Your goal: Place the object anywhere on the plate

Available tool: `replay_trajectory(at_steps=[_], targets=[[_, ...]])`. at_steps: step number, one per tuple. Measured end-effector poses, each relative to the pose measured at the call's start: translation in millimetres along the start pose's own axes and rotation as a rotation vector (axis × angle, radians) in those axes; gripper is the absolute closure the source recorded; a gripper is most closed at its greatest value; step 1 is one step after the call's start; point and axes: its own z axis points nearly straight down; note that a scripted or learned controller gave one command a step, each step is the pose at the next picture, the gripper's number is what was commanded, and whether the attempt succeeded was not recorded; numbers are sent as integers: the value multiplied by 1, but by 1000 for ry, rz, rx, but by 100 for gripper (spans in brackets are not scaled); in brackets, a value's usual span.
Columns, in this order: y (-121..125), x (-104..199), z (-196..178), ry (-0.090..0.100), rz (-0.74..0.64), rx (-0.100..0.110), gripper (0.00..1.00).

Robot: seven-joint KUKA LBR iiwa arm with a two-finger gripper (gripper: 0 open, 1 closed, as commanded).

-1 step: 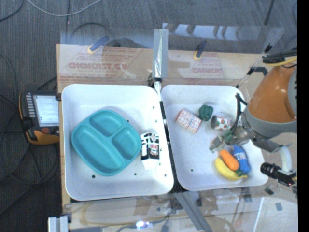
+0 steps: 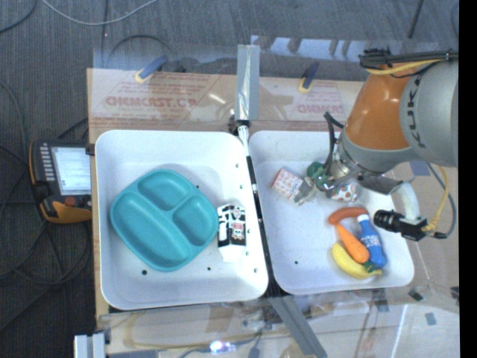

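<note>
A: Start at the left. What sits in the left bin (image 2: 112,274)?

B: A teal plate (image 2: 164,218) with three compartments, and nothing lies on it. Just beside its right edge, off the plate and on the bin floor, stands a small black-and-white carton (image 2: 232,231).

A: So nothing is placed yet?

B: As far as I can judge, no. The placing is all still to do.

A: And the right bin (image 2: 298,274)?

B: Near its upper left lies a small pink-and-white patterned box (image 2: 284,183). Right of it the gripper (image 2: 317,183) is low over the bin floor, under the arm's orange band (image 2: 384,118). A spotted white thing (image 2: 345,193) lies just beside it. Further right and lower there is a cluster: a red sausage-shaped toy (image 2: 346,215), a carrot (image 2: 352,243), a blue bottle (image 2: 372,243) and a banana (image 2: 352,264), touching one another.

A: Is the gripper pinching anything?

B: I cannot tell; the wrist hides too much. It is near the patterned box and the spotted thing, so I'd guess one of them is the object meant, but I see nothing between its tips.

A: What remains, then?

B: Secure an object, lift it, carry it leftwards over the divider, and set it on the plate.
</note>
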Motion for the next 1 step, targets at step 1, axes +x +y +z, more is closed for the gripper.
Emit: replay_trajectory(at_steps=[1], targets=[[25,38,0,-2,-58,0,100]])
